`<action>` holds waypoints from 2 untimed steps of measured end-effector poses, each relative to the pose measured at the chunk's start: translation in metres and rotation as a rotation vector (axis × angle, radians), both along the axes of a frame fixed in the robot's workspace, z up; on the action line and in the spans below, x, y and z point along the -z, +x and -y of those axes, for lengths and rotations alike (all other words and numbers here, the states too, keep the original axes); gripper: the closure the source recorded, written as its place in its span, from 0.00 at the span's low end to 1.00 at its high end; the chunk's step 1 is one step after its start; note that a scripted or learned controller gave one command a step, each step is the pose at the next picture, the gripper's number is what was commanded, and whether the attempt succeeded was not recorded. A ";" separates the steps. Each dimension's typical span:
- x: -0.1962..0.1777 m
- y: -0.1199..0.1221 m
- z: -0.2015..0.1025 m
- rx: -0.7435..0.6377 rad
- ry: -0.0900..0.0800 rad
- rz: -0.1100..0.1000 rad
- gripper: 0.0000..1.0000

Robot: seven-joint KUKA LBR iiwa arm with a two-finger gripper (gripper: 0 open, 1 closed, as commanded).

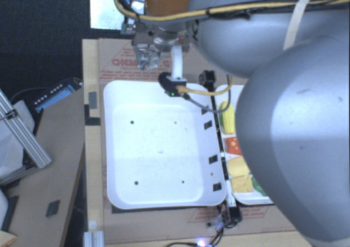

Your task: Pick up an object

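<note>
My gripper (148,60) hangs under the orange wrist band, over the far rim of the left bin (112,131), near its back edge. Nothing can be seen held in it. The objects lie in the right bin (249,199), mostly hidden by the grey arm: a yellow piece (228,117) at the back, a red piece (233,145) in the middle, two pale yellow pieces (239,175) nearer the front, and a sliver of green (258,188) beside them.
The big grey arm covers most of the right side of the view. A black cable clip with a green light (172,86) hangs just over the left bin's far rim. Both bins sit on a cardboard sheet (117,60). Metal rails (22,134) lie at the left.
</note>
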State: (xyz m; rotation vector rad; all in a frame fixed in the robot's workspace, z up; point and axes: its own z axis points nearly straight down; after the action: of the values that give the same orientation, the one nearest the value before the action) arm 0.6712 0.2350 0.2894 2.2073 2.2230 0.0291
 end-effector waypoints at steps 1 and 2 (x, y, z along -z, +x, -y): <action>-0.119 -0.001 0.038 0.008 -0.003 -0.003 1.00; 0.028 -0.005 -0.001 0.000 -0.009 -0.031 1.00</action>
State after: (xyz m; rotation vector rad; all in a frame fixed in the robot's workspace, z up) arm 0.6662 0.2360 0.2615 2.2184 2.2341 -0.0151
